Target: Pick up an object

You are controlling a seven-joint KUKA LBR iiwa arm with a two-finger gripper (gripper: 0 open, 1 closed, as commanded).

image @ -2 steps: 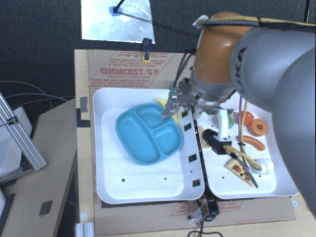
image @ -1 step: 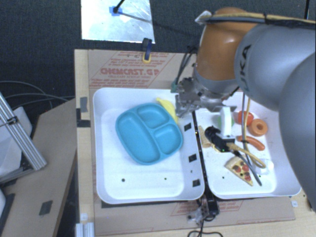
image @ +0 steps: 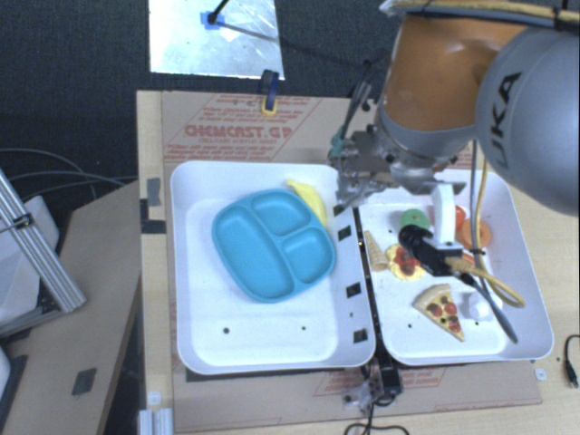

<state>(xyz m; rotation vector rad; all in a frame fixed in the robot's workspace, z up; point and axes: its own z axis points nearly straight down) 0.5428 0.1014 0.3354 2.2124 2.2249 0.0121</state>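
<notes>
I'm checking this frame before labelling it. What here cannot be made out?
- Gripper: its fingers are lost in dark clutter under the orange wrist; state unclear.
- Yellow banana-like piece: partly hidden behind the blue divided plastic tray.
- Right white bin: its far end is covered by the arm.
- Small green item: too small to identify.

- The KUKA iiwa arm reaches in from the right and takes up the upper right of the camera view, close to the lens.
- Its grey outer link shows part of the black KUKA lettering, tilted.
- An orange band wraps the arm above the wrist, with a grey ring below it.
- A yellow-and-black cable runs along the top of the orange band; a second one hangs down the right side of the wrist.
- The wrist points downward and to the left.
- The gripper hangs below the wrist as a dark metal assembly.
</notes>
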